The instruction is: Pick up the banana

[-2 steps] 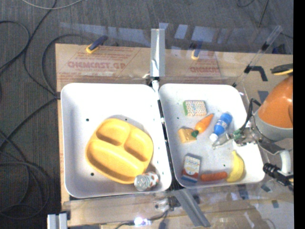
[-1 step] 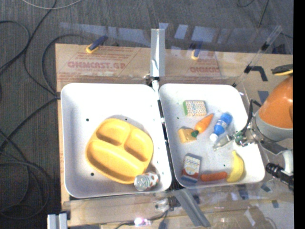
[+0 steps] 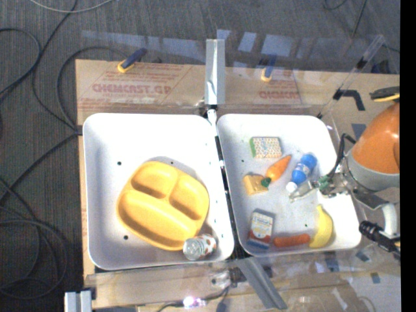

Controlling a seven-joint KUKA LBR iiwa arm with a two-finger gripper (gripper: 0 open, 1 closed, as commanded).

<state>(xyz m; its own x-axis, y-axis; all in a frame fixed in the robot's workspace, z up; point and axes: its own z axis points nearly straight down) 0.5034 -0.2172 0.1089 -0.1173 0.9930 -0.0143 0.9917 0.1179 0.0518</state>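
The banana (image 3: pixel 322 227) lies in the right bin (image 3: pixel 231 174), against its near right wall, curved and yellow. My gripper (image 3: pixel 310 187) hangs over the same bin just above the banana's upper tip, beside a blue and white bottle (image 3: pixel 302 170). Nothing is visibly held. The arm's orange band (image 3: pixel 383 149) sits at the right edge of the view.
The right bin also holds an orange carrot (image 3: pixel 278 168), a pale box (image 3: pixel 265 147), a yellow block (image 3: pixel 255 184), a small carton (image 3: pixel 260 226) and a red stick-shaped item (image 3: pixel 291 241). In the left bin (image 3: pixel 97 174) are a yellow divided tray (image 3: pixel 164 203) and a can (image 3: pixel 198 247).
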